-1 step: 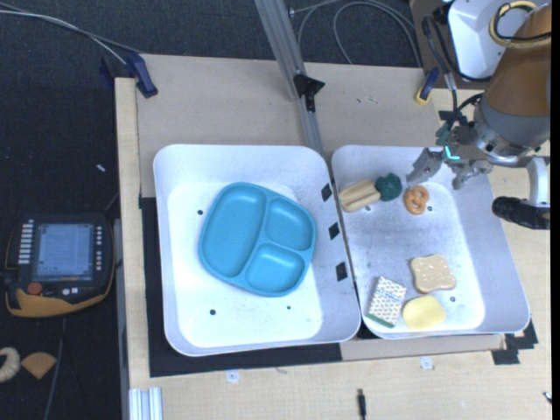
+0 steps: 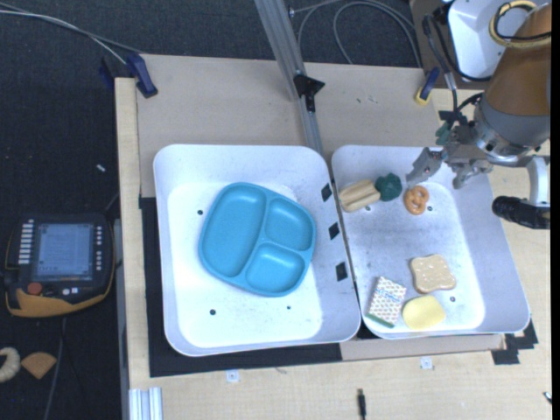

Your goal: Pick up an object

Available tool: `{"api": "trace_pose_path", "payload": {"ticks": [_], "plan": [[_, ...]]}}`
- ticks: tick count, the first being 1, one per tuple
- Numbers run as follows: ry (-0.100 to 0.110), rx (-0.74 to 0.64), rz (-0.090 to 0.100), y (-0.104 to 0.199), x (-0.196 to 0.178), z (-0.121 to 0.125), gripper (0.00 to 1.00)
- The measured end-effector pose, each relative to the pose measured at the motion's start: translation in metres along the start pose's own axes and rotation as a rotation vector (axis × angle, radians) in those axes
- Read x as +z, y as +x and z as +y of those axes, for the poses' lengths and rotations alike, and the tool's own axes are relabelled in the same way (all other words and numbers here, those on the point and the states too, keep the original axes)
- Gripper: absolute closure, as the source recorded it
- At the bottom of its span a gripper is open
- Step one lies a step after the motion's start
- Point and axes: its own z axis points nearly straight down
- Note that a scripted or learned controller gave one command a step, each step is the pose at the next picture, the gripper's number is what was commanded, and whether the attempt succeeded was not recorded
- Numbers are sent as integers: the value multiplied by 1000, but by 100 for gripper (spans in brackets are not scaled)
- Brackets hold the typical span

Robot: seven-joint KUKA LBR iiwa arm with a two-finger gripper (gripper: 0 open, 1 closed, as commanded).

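Gripper (image 2: 440,170) hovers at upper right of the frame over the right bin (image 2: 490,261), fingers spread and pinching nothing, just above the orange pretzel-like piece (image 2: 416,199); best to centre the fingers either side of it, descend straight, and steer clear of the green-capped wooden piece (image 2: 369,191) beside it.

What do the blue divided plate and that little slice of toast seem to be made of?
The blue divided plate looks like moulded plastic: one even colour, rounded compartment walls, a soft sheen. The slice of toast seems to be a toy, probably plastic or foam, since its tan face and darker crust look too uniform for bread. From this view I cannot tell which.
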Motion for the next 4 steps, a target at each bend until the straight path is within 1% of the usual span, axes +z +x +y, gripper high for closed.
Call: {"api": "trace_pose_path", "payload": {"ticks": [1,2,3,4], "plan": [[5,0,1,9,48,2,0],[7,1,1,6,110,-1,0],[3,1,0,6,124,-1,0],[-4,1,-2,6,110,1,100]]}}
